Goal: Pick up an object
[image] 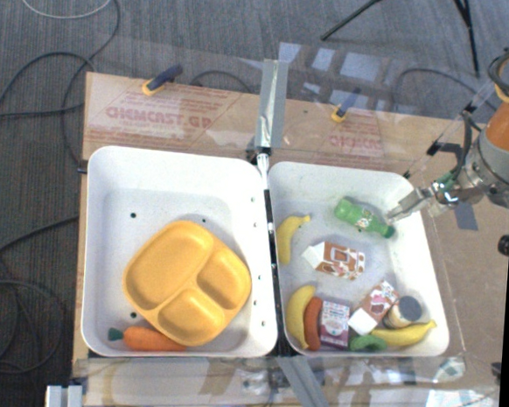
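The gripper (400, 210) reaches in from the right, over the far right part of the right bin (427, 234), its thin fingers angled down and to the left. Whether it is released or clenched cannot be told; the tip is too small and blurred. Nothing shows between the fingers. The tip lies just beside the right end of a green bottle (363, 216), which lies on its side in the far part of the right bin; contact cannot be judged.

Near of the bottle, a white and brown carton (338, 259) lies flat in the middle of the bin. A small banana (288, 235) lies along the bin's left wall. In the near part sit another banana (297, 314), a red sausage-like piece (313, 323), a red and white packet (334, 323), a small box (374, 306) and a third banana (407, 333) at the near right corner.

The left bin (116, 179) holds a yellow divided plate (189, 280) and, at its near edge, a carrot (145, 340). Both bins rest on the worktop (156, 111).
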Robot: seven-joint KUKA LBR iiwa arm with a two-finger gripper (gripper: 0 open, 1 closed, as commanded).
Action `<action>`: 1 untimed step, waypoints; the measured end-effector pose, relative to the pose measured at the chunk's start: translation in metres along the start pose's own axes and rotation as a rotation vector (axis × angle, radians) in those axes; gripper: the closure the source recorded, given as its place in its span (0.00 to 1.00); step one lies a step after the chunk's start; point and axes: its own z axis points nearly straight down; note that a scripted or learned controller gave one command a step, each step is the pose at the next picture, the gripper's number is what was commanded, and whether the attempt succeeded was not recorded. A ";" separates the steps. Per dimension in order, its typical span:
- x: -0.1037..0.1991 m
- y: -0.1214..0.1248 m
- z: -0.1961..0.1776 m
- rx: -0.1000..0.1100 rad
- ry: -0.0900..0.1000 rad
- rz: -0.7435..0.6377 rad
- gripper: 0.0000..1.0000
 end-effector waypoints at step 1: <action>0.002 0.013 0.100 0.003 0.001 0.055 0.00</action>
